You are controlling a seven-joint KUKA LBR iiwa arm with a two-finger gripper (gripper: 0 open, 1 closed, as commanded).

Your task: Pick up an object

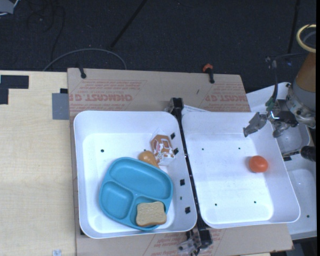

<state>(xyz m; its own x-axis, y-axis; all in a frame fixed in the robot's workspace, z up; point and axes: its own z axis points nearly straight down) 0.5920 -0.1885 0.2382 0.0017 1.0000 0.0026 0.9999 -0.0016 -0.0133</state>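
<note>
An orange ball [258,164] lies in the right bin [224,207], near its right wall. In the left bin [88,143] a blue divided tray [125,188] holds a slice of bread [151,214] in its front corner. Behind the tray sit a small orange-brown item [148,157] and a clear wrapped snack [162,145]. My gripper [266,125] hangs over the right bin's far right corner, above and behind the orange ball. Its fingers are spread apart, with nothing between them.
A brown cardboard sheet [149,92] lies under both bins. A black divider strip [182,159] runs between the bins. A light wooden bench surface [26,169] extends to the left. White material [304,196] sits to the right of the right bin.
</note>
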